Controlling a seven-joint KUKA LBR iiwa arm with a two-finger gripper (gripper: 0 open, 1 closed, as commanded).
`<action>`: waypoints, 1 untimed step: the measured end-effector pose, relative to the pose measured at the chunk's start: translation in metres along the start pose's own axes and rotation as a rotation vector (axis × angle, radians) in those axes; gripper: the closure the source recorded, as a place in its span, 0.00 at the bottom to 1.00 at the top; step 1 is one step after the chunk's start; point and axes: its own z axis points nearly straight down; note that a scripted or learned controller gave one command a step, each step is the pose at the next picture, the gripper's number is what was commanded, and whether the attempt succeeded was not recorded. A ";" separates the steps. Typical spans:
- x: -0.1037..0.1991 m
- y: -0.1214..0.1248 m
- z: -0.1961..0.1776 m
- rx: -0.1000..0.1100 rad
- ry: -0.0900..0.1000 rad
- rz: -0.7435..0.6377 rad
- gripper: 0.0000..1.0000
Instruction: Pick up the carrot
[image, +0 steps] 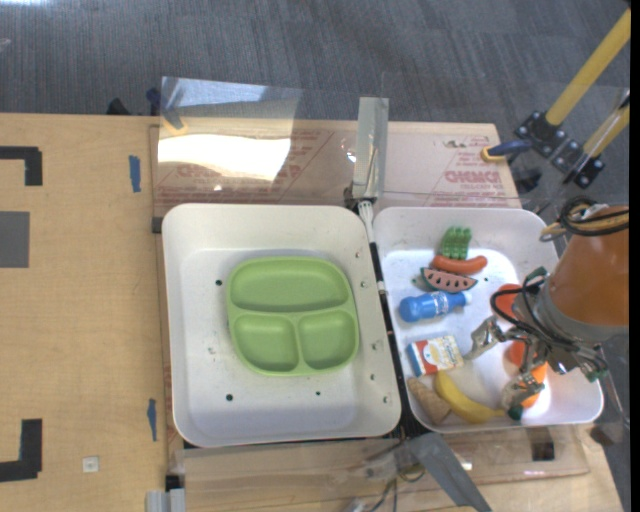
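Two shallow white bins sit side by side on the bench. The left bin (190, 300) holds a green divided tray (292, 315) with three compartments, lying near its centre.

The right bin (500, 225) holds the loose items. Taking that bin as a clock face, a green block-like toy (456, 241) lies at about 12 o'clock, with a red hot-dog-like toy (456, 266) just below it and a watermelon slice (444, 280) touching that toy's lower edge. A blue bottle (432, 304) lies near the centre, pointing roughly toward 3 o'clock. A small white and red carton (436, 353) sits at about 8 o'clock, and a banana (462, 398) curves along 6 o'clock, beside a tan piece (428, 400) at 7 o'clock.

The arm enters from 3 o'clock, its orange band (598, 280) over the bin's right wall. The gripper (528, 375) hangs low at about 4 to 5 o'clock in the bin. The carrot (530, 385), orange with a green tip, lies at 5 o'clock, right under the gripper and just right of the banana's end. Cables and gripper parts overlap it, so whether the fingers are spread or closed on it cannot be told.
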 end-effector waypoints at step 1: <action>-0.005 -0.001 -0.013 0.007 -0.012 -0.002 1.00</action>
